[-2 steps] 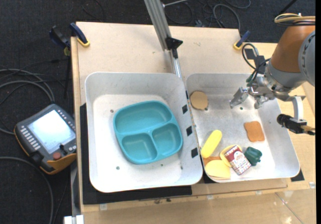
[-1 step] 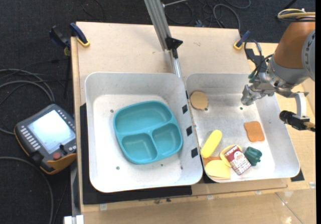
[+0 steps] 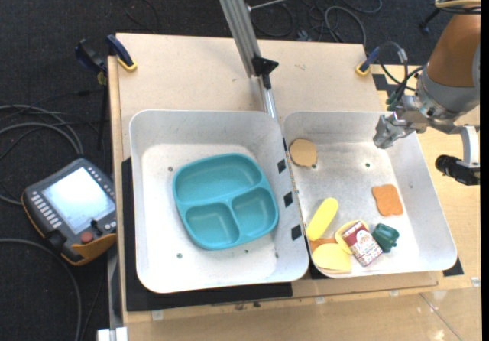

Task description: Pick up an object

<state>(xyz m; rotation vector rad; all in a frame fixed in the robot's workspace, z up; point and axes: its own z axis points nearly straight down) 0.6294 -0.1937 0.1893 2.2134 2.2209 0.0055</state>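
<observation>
In the right bin (image 3: 359, 160) lie a round tan cookie (image 3: 303, 153), an orange toast-like piece (image 3: 387, 199), a yellow banana (image 3: 322, 217), a yellow wedge (image 3: 331, 258), a small red-and-white box (image 3: 360, 243) and a dark green piece (image 3: 385, 236). My gripper (image 3: 386, 133) hangs over the bin's far right corner, above and apart from all of them. The orange piece sits nearest, below it toward the front. Nothing shows under the gripper.
The left bin (image 3: 153, 179) holds a teal divided tray (image 3: 225, 199). A grey metal pole (image 3: 238, 14) slants down to the ridge between the bins. Yellow clamps (image 3: 122, 56) sit at the bench's back corners. A teach pendant (image 3: 72, 206) lies on the floor left.
</observation>
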